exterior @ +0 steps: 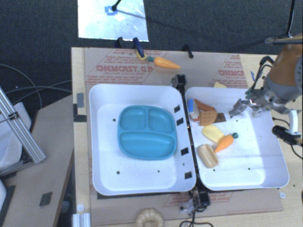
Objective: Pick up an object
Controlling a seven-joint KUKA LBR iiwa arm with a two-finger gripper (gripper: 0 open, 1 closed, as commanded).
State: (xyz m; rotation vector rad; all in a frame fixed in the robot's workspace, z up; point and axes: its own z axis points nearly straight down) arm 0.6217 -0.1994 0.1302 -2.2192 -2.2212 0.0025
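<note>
The right bin (pixel 265 174) holds several toy foods: an orange carrot (pixel 225 142), a yellow piece (pixel 213 133), a tan bread roll (pixel 207 155), a waffle-like biscuit (pixel 208 117), an orange-brown slice (pixel 204 106) and a small blue-and-white item (pixel 191 110). My gripper (pixel 248 109) hovers over the upper right part of this bin, right of the biscuit and above the carrot. Its fingers stand open with nothing between them.
The left bin (pixel 104 174) holds a blue divided plate (pixel 146 131). A second toy carrot (pixel 163 62) and a blue clip (pixel 138 46) lie on the cardboard behind the bins. A yellow piece (pixel 219 84) sits behind the right bin. A tan ring (pixel 149 218) lies in front.
</note>
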